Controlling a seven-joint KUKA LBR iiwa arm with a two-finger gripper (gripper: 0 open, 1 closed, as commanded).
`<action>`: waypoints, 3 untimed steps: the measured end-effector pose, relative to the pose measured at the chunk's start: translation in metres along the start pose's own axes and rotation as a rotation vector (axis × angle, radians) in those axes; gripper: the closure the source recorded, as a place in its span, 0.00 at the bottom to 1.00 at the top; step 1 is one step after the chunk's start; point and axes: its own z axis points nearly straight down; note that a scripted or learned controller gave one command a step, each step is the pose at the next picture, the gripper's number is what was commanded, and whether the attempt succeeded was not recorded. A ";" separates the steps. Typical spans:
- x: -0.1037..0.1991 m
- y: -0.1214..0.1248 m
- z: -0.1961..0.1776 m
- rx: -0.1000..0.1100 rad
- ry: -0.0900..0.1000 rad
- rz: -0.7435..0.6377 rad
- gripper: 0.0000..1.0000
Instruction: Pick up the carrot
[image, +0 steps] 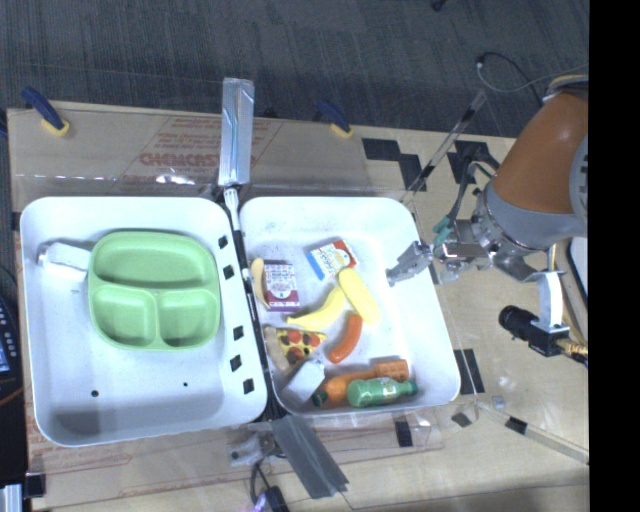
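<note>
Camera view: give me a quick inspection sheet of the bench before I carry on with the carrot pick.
Surface: two white bins side by side; left bin, right bin.
Job's things: carrot near the right bin's front edge, beside a green bottle.
Clutter: banana, sausage, pizza slice, small cartons; green divided tray in left bin.
Grippers: gripper over the right bin's right rim, holding nothing visible.
Cables: thin cables beside the arm.
Surroundings: blue clamps at bench rear.

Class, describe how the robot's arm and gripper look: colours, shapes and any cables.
The arm is bulky and rounded, with a broad orange band above a grey wrist section. The gripper is small, metallic grey and angular. Thin dark cables run near the wrist.
</note>
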 end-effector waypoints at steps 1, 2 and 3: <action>0.024 -0.028 0.057 0.000 0.000 0.018 0.00; 0.035 0.003 0.074 -0.002 -0.001 0.260 0.00; 0.035 0.003 0.074 -0.002 -0.001 0.260 0.00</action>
